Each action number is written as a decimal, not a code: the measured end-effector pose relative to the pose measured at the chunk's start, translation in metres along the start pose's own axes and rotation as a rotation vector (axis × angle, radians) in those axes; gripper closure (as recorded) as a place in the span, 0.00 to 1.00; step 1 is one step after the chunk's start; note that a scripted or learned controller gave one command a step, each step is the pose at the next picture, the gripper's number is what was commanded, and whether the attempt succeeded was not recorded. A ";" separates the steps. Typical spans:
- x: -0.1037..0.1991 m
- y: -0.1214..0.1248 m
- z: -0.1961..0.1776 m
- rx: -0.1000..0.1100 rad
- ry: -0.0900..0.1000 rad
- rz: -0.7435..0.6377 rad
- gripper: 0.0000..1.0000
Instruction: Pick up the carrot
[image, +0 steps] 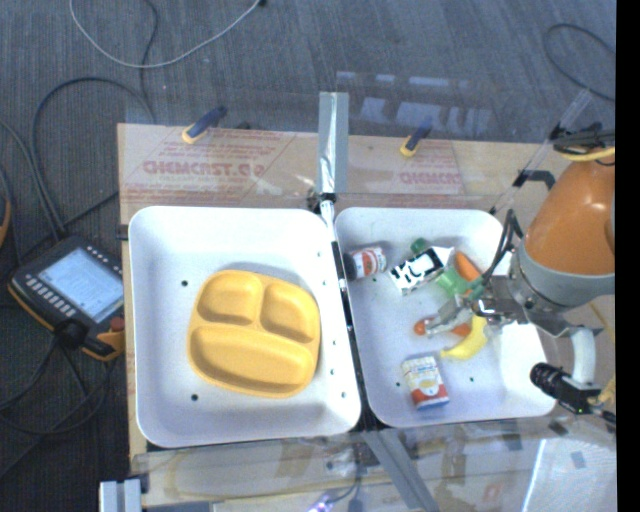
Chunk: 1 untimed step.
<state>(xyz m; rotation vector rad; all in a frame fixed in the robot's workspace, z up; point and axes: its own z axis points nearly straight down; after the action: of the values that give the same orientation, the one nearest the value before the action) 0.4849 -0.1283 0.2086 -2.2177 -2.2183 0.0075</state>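
The two-finger gripper (478, 303) is seen low in the right white bin (395, 390), near its right wall; whether it is open cannot be told. The small orange carrot (466, 266) lies just behind it, beside a green toy (448, 283). A yellow banana (468, 342) is crowded just before it. Bare floor is left beyond, toward a red-capped can (368, 263).

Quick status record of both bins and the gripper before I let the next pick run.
left bin: yellow divided tray
right bin: carrot, banana, small can, milk carton, juice box, green item
gripper: low over right bin's right side, between carrot and banana
carrot: lying in bin, upper right, not between fingers
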 end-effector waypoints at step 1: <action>-0.067 0.069 0.004 -0.003 0.001 -0.383 0.00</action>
<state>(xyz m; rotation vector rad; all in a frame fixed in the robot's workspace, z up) 0.5537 -0.1949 0.2043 -1.7551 -2.6006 0.0018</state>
